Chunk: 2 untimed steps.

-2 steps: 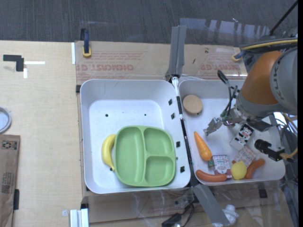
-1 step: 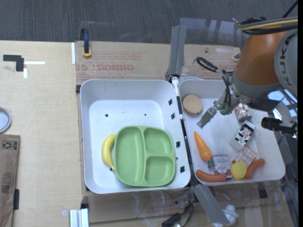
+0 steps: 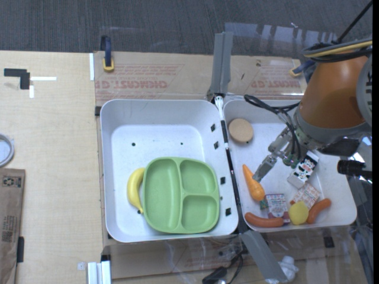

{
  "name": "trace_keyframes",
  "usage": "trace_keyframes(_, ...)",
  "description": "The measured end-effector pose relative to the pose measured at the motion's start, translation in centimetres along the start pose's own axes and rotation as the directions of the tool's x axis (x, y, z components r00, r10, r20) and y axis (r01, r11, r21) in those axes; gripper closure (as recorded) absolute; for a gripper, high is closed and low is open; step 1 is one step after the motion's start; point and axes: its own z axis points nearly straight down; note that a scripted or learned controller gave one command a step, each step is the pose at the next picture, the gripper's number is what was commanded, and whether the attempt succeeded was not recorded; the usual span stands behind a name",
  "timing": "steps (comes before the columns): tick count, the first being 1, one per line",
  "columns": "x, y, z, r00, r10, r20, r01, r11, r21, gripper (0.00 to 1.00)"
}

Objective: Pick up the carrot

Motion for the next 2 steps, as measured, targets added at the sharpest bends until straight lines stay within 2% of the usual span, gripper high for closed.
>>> trace_keyframes(1, -1.06, -4.13, 9.84, 0.971, -0.239, 0.001, 0.239, 0.971, -0.001, 0.00)
trace_keyframes(2, -1.12, -4.11, 8.96, 0.972, -0.235, 0.002, 0.235, 0.972, -0.003, 1.00)
